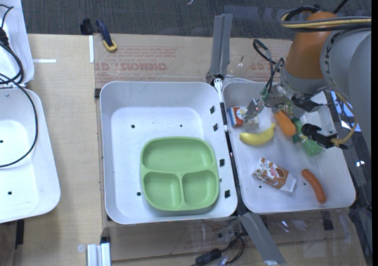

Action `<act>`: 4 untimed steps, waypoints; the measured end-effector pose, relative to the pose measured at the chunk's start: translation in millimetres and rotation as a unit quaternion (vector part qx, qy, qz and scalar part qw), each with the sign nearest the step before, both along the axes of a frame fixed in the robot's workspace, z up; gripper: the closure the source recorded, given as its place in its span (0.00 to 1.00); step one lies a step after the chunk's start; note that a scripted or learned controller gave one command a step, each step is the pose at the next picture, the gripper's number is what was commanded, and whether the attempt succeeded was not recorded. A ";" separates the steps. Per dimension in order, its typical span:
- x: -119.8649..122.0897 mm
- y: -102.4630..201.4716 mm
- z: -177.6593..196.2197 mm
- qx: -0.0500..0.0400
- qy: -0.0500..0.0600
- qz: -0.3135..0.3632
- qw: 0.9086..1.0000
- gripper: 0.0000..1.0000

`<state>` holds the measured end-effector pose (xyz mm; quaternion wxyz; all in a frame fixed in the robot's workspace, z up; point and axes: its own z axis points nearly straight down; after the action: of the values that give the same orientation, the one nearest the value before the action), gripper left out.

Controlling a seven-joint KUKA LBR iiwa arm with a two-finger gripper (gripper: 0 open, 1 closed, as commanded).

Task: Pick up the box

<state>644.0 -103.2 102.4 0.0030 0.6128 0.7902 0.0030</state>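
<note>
We find the target, a small brown-and-white carton box (273,175), lying flat on the floor of the right bin (336,194), toward its near side. It sits skewed, one corner pointing at the bin's near edge. Nothing touches it: the banana (258,137) lies further back, the red sausage-shaped toy (313,185) is just beside it on the right, with a clear gap between them.

The gripper (255,109) hangs low over the far left corner of the same bin, close to a small red-and-white packet (237,116) and above the banana. We cannot tell whether it is open or closed; the tip is small and cluttered by cabling. Nothing is visibly held. It is well apart from the box.

Handling, our judgement: the box looks like printed cardboard, light, probably hollow, so stiff along its edges but liable to dent on its broad faces. The print may be glossy and a little slippery. Lying flat, it offers its narrow sides best; we would straddle the short dimension near the middle, aligned to its skew, and squeeze gently. A grip near a corner risks it pivoting out.

The left bin (112,140) holds a green divided plate (179,173), not relevant here.
</note>
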 end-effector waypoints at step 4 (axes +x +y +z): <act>14.5 -4.7 -14.1 0.000 0.006 -0.129 0.992 0.00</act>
<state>658.5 -108.0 88.3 -0.0016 0.7093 0.7049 -0.0014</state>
